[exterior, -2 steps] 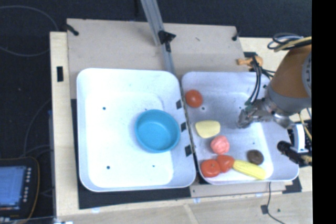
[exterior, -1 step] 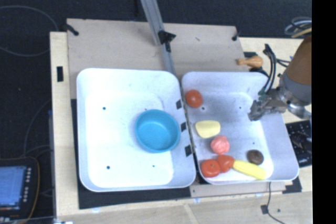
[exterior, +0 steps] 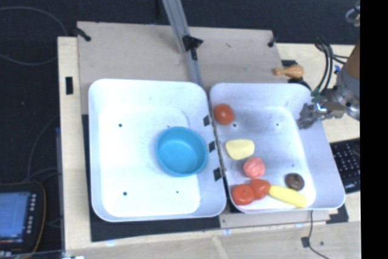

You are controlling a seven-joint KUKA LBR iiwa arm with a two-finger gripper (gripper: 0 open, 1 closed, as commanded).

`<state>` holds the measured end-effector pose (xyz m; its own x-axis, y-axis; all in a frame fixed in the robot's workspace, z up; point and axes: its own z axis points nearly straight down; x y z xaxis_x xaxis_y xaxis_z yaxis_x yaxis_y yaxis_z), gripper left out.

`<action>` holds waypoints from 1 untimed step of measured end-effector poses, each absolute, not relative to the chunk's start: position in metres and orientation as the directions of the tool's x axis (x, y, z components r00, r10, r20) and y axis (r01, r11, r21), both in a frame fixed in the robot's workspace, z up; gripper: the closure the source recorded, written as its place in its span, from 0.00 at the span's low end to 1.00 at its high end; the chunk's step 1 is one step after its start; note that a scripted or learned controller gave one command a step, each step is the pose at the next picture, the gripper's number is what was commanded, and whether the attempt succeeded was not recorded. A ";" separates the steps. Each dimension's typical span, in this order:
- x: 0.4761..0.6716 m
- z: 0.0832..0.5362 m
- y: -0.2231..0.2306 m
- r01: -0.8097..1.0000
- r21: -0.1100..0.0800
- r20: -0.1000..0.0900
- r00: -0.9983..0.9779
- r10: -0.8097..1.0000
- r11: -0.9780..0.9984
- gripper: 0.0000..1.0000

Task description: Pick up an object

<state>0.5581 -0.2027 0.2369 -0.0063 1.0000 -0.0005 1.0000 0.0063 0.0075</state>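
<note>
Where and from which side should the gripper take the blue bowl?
Probably at the rim of the bowl, from above. It stands upright and open, alone in the left bin, so one finger could go inside the wall and one outside. The whole bowl looks too wide to span. The gripper is at the right bin's edge.

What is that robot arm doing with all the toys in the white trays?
The robot's claw is at the right edge of the right tray, holding nothing. It is meant to pick something up but hasn't touched anything. In that tray lie a small orange ball, a pale yellow lump, a pink piece, red pieces, a yellow banana shape and a brown ball. A blue bowl sits in the left tray.
</note>
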 end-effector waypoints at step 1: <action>0.560 0.294 -0.204 1.000 0.009 -0.001 -0.006 1.000 0.006 1.00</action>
